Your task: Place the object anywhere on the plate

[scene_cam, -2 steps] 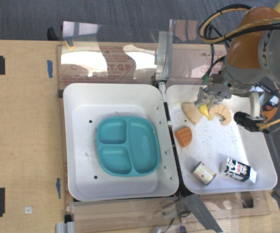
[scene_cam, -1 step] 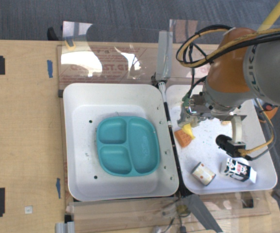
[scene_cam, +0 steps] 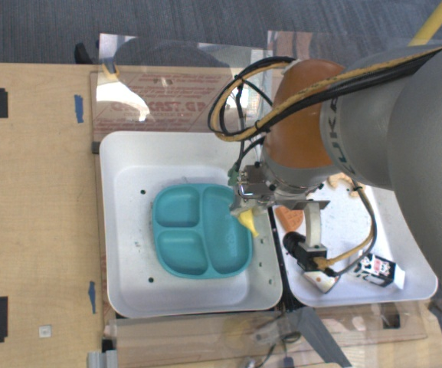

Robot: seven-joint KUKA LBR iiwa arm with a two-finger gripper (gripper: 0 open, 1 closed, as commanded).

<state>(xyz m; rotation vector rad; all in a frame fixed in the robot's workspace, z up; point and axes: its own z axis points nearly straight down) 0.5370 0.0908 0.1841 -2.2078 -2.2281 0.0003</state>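
A teal plate [scene_cam: 198,228] with three compartments lies in the left bin [scene_cam: 121,205]. My gripper [scene_cam: 247,205] hangs over the plate's right rim, near the wall between the two bins. A small yellow object [scene_cam: 246,220] sticks out below its fingertips and looks pinched between them, above the plate's right edge. The wrist and the orange band hide most of the fingers from above.
In the right bin [scene_cam: 412,259] lie an orange piece [scene_cam: 290,218] next to the dividing wall, a small black-and-white item [scene_cam: 378,268] near the front right, and a white piece [scene_cam: 321,281] at the front. The arm covers much of that bin.
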